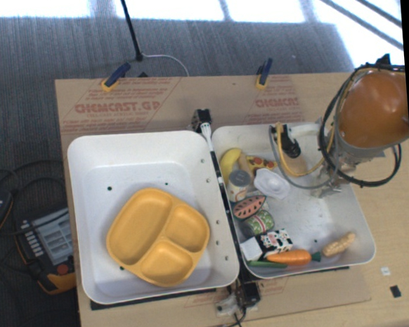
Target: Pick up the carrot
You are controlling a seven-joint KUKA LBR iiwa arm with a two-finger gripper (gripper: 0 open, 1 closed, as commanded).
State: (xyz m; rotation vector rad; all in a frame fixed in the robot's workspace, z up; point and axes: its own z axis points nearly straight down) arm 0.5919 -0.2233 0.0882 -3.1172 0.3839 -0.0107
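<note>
The carrot (289, 258), orange with a green stem end pointing left, lies flat against the front wall of the right bin (343, 219). The arm's orange band (371, 109) hangs over that bin's back right corner, with cables looping around it. My gripper (328, 185) reaches down below the band, toward the bin's right middle floor, well behind and to the right of the carrot. The wrist hides most of it.
The left bin (92, 168) holds a yellow divided plate (159, 235). Toys crowd the right bin's left side: a banana (229, 160), a white cup (270, 184), a watermelon slice (249, 207), a black-and-white box (273, 241). A tan peanut-like piece (338, 244) lies right of the carrot.
</note>
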